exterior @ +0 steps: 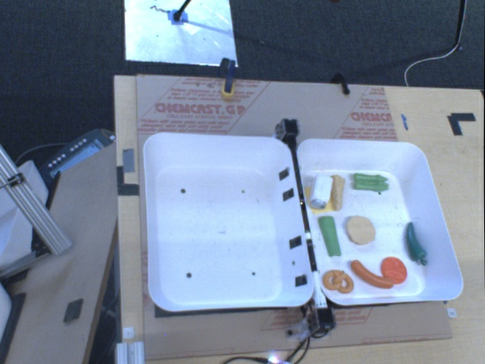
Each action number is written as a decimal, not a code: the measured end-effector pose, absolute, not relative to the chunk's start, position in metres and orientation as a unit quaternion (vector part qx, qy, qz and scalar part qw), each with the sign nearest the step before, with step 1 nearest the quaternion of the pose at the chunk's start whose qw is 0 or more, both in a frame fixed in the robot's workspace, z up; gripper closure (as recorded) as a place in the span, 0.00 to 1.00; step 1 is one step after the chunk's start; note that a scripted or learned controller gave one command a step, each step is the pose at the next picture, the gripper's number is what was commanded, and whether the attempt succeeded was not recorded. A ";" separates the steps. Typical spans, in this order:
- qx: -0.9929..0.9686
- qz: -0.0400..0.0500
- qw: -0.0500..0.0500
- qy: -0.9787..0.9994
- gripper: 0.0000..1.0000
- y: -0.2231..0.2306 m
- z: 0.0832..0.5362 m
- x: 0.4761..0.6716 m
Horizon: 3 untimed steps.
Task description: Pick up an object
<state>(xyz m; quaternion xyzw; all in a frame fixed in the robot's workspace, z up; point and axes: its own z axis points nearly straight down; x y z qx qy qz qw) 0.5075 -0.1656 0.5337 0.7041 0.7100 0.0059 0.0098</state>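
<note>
Dark carpet surrounds the desk, whose cardboard sheet carries two shallow white bins side by side. Taking the black hinge strip between them as the landmark: to its left lies the left bin, bare white plastic with a few small dark dots. Just right of the strip, in the right bin, sit a white cylinder beside a yellowish piece, a green stick below it, and a pretzel lowest down. Further right come a tan round cookie, an orange-red sausage, a green bean bundle and a red disc. Farthest from the strip rests a dark green pepper near the bin wall. All look like light, stiff toy food with smooth, somewhat slippery skins. The sausage seems a fair candidate: grasp it across its narrow middle. As for the end effector, I cannot tell whether its fingers stand apart or together.
</note>
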 end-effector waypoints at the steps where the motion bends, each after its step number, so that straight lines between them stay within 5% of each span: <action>1: 0.707 0.001 0.002 0.708 1.00 -0.171 0.536 0.486; 3: 0.707 -0.001 -0.001 0.707 1.00 -0.208 0.416 0.501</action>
